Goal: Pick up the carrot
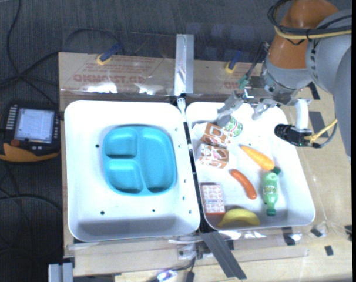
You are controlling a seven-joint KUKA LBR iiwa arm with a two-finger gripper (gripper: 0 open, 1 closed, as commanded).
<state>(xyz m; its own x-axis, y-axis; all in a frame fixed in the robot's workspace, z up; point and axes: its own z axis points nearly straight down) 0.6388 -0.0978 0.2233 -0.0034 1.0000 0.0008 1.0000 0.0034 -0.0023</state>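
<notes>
Banana [239,217] at near rim; carrot [257,156] loose mid-bin; gripper [241,107], grip state indeterminable, hovers at far end: approach step, 1 descent onto carrot required.

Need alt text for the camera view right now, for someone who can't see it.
The gripper hangs over the far end of the right bin, up and left of the carrot, which lies untouched among a sausage, green bottle, banana and small cartons. The left bin holds a blue divided tray.
</notes>
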